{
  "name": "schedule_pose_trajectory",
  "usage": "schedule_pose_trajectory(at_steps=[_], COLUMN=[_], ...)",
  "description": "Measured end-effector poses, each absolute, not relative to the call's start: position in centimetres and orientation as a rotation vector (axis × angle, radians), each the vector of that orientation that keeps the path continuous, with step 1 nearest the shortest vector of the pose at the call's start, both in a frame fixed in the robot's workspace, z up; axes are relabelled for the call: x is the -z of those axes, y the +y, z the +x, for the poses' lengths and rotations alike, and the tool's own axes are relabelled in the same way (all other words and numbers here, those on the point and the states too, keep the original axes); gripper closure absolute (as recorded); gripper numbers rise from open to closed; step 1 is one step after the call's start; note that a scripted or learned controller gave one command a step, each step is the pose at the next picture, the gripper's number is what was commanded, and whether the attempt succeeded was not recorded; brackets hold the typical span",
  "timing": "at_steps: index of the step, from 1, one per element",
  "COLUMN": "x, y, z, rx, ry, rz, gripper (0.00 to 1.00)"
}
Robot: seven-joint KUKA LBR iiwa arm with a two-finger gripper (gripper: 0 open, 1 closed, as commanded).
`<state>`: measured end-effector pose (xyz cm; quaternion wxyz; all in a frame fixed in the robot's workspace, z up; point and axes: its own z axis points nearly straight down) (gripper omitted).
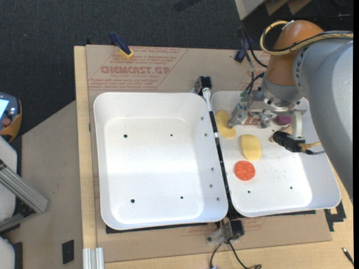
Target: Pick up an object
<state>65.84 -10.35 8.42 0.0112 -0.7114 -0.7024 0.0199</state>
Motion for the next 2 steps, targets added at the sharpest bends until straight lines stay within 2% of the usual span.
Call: schedule_pose_trajectory(at_steps=[1, 2], x=[-9.2, -8.5], y=[-10.5, -10.2], z=[65.6, 57.7], rx=[-0.065, -0.003], ry=[-2.182, -2.216], rz=[-2.216, -2.221], gripper=[1.00, 1.00])
